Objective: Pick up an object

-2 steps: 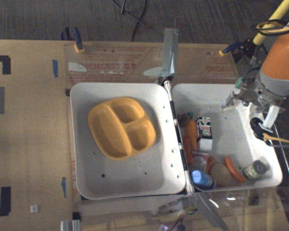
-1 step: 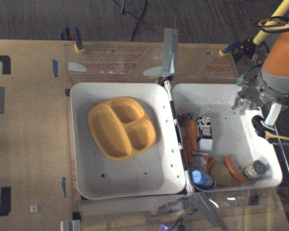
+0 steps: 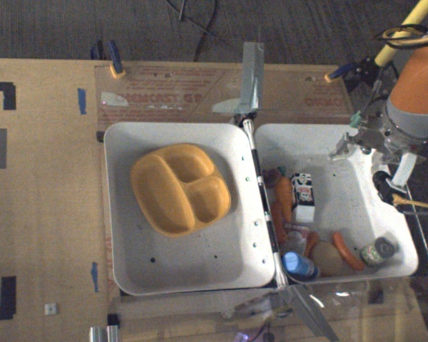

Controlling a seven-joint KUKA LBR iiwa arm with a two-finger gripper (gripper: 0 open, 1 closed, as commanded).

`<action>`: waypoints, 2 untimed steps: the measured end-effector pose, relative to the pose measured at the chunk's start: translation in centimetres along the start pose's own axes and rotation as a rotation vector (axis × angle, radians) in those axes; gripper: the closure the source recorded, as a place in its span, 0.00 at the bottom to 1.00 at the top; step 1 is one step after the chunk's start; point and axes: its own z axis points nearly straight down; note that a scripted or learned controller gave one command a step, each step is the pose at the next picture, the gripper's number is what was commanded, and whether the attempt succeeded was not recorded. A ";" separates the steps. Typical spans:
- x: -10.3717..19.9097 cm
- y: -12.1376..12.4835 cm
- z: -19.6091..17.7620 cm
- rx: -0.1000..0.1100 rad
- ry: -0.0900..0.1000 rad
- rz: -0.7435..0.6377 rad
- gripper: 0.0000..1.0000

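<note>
- Frankly, the state of the gripper [image 3: 364, 140] cannot be told: it is a tangle of grey metal at the upper right corner of the right bin [image 3: 342, 191], and nothing can be seen held in it.
- Behind it, the arm [image 3: 414, 98] rises toward the right edge, grey at the wrist with its orange band above.
- Below the gripper, the upper right part of the right bin's floor lies bare; the objects crowd along its left wall and lower edge, well apart from the gripper.
- A small black-and-white carton [image 3: 302, 189] stands near the bin's middle left, with a white block [image 3: 303, 214] touching its lower side.
- Just left of the carton, an orange carrot [image 3: 282, 199] lies lengthwise along the divider.
- Along the lower edge sit a blue-capped bottle [image 3: 295, 263], a tan rounded object [image 3: 328, 259], an orange sausage-shaped piece [image 3: 347, 251] lying at a slant, and a small dark can [image 3: 378, 251] in the lower right corner.
- The left bin [image 3: 128, 262] holds a yellow-orange divided plate [image 3: 180, 189] with three compartments, lying in its upper middle.
- Both bins rest on the brown desk [image 3: 43, 191], which bears strips of blue tape [image 3: 81, 100] and black markings [image 3: 1, 95].
</note>
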 end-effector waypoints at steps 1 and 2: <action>5.8 1.8 7.4 -0.001 0.001 0.108 0.00; -2.0 -0.3 -6.1 -0.001 0.000 0.137 0.00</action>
